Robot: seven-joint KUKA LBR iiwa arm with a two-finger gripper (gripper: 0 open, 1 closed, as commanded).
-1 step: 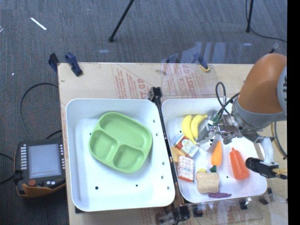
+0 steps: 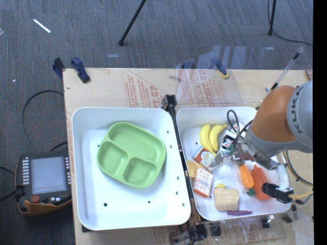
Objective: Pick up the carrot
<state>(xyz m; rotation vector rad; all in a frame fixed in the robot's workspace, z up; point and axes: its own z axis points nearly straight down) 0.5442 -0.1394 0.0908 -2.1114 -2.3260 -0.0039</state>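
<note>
The counter (image 2: 127,86) is a big brown board. Two white bins sit on it side by side. The left bin (image 2: 87,188) holds a green plate (image 2: 131,154) with three parts. The right bin (image 2: 204,117) is full of toy food.

The arm (image 2: 278,121) is big and grey, with an orange band above the wrist. It comes in from the right and bends down over the right bin. Its pincer (image 2: 225,154) hangs low near the middle of that bin, just beside the bananas (image 2: 212,136) and a small snack box (image 2: 204,158). It is too small and dark to tell if the pincer is open or closed. Nothing can be seen held in it.

The carrot (image 2: 246,176) lies in the right bin, a little to the right of the pincer and lower in the picture. It is small and orange, and it lies almost straight up and down in the picture. A bigger red-orange thing (image 2: 259,182) lies just beside it, maybe touching. A slice of toy bread (image 2: 226,199) is near its lower end.

The carrot looks like a toy, so it is likely light and hard, and maybe a bit slippery. It is round, so it could roll. The best place to grab it looks like the fat middle, squeezing across its thin way. The red-orange thing next to it leaves little room on that side.
</note>
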